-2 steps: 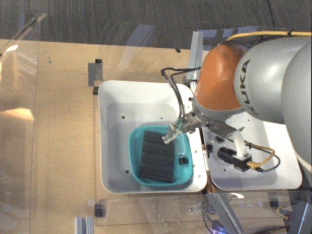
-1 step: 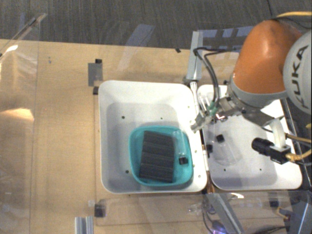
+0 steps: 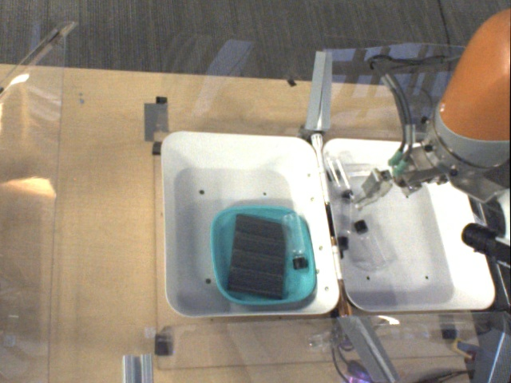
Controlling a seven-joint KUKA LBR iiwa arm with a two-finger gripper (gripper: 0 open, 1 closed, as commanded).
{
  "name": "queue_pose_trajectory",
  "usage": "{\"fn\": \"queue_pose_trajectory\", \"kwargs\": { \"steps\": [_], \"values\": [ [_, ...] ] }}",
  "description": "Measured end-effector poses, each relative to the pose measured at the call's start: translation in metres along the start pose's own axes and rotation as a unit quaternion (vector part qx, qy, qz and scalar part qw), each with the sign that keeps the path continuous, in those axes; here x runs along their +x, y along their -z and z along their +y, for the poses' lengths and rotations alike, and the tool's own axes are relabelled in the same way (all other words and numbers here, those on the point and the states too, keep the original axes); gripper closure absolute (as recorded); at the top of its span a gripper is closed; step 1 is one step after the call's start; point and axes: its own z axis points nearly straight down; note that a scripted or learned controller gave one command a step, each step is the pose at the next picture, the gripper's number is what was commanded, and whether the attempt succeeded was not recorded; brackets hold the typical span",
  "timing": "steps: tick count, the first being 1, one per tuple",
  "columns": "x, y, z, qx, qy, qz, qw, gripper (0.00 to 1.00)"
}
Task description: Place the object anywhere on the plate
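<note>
You're looking down at a pale wood-grain table [image 3: 80, 238] w/ a glossy clear sheet over it; dark grey ribbed carpet floor [image 3: 200, 14] runs along the top. Two shallow white plastic bins sit side by side, edges touching at the middle.

Left white bin [image 3: 184, 214]: holds a teal rounded-square plate [image 3: 299, 282] toward its near-right corner. On the plate lies a dark grey ribbed rectangular block [image 3: 257, 256], flat, slightly tilted, covering most of the plate's centre. A small black cube-like bit [image 3: 300, 262] sits just beside the block's right edge, also on the plate.

Right white bin [image 3: 447, 286]: a small dark piece [image 3: 360, 225] lies on its floor near the left wall. The grey arm w/ orange band [image 3: 479, 78] reaches in from the right, above this bin. Its pincer [image 3: 369, 188] hangs over the bin's upper left; can't tell if it's released or clenched, and nothing is seen b/w its tips.
</note>
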Motion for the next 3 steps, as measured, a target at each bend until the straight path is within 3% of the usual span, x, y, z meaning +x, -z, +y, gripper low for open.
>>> {"fn": "queue_pose_trajectory", "kwargs": {
  "steps": [1, 3],
  "values": [
    [-0.082, 0.072, -0.021, 0.000, 0.003, -0.001, 1.0000, 0.00],
    [-0.178, 0.083, -0.047, 0.000, 0.074, -0.003, 0.9973, 0.00]
  ]
}}
